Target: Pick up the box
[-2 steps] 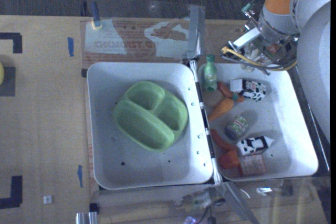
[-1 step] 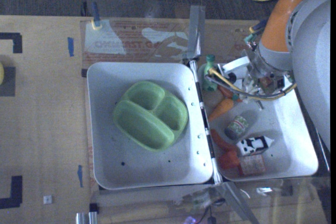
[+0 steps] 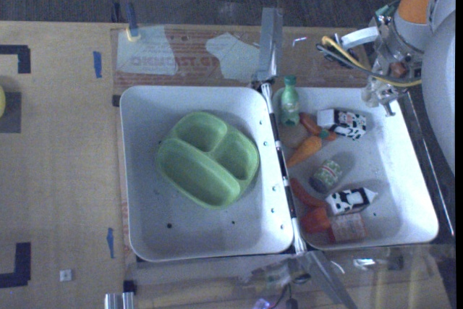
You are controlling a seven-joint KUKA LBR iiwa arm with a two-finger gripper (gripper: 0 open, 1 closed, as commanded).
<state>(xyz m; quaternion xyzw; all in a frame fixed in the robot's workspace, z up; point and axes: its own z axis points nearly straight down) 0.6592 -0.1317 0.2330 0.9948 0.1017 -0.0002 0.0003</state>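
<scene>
The gripper (image 3: 381,92), its claw state impossible to tell, is hovering over the right bin's (image 3: 412,155) far corner, needing to drop squarely over the cow-print box (image 3: 343,123) lying just left, beside the carrot (image 3: 307,149).

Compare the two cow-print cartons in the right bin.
The upper cow-print carton lies near the bin's far side, beside a carrot; the lower cow-print carton lies near the front, against a tan box. The upper one shows more black patches; the lower one looks whiter. Both lie on their sides.
</scene>
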